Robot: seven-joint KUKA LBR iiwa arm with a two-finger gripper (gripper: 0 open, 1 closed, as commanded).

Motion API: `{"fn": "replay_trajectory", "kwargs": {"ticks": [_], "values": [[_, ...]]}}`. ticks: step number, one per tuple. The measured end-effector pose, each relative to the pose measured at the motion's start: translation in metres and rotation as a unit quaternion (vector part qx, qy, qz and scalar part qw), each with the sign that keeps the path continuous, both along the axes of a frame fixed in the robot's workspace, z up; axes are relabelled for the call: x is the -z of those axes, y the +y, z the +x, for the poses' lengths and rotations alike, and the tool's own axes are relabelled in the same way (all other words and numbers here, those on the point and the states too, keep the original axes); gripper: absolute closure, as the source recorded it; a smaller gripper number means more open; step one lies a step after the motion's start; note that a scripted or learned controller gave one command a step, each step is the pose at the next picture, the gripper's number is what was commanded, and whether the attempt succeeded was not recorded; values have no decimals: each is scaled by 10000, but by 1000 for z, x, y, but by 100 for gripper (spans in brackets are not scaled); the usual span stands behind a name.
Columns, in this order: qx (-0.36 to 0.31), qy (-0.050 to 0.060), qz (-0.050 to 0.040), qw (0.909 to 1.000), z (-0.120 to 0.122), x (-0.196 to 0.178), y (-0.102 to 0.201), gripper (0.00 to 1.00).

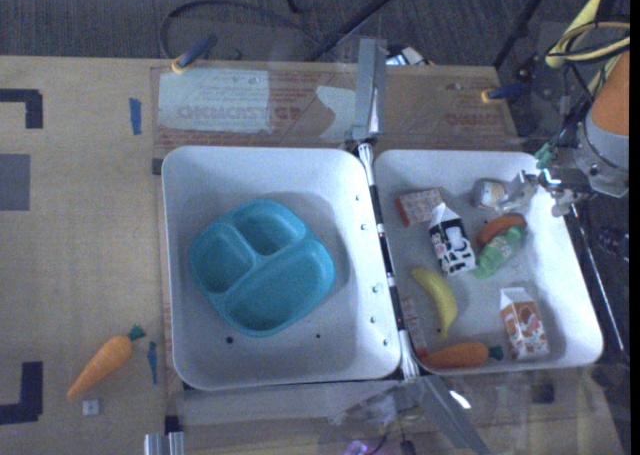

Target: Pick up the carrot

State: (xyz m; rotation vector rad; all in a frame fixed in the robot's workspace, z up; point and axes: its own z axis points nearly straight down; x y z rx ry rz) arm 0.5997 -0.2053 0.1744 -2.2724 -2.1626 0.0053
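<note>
End effector point(545, 186) at right bin's point(585, 338) far edge, above carrot point(457, 354).

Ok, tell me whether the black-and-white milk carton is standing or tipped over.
Tipped over. The carton lies on its side on the right bin's floor, spotted face up.

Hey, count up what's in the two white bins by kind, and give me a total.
Blue divided plate: 1
Carrot: 1
Banana: 1
Cartons: 3, cow-print, orange juice, red
Green bottle: 1
Hot dog: 1
Grey item: 1
Total: 9
</note>
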Motion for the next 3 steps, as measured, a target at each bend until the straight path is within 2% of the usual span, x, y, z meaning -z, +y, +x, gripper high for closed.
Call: {"fn": "replay_trajectory", "kwargs": {"ticks": [1,2,3], "values": [[531,-31,52,9986,16,79,4,0],[-237,-36,1,9997,-29,88,26,0],[-221,-40,-5,9997,-28,79,25,100]]}}
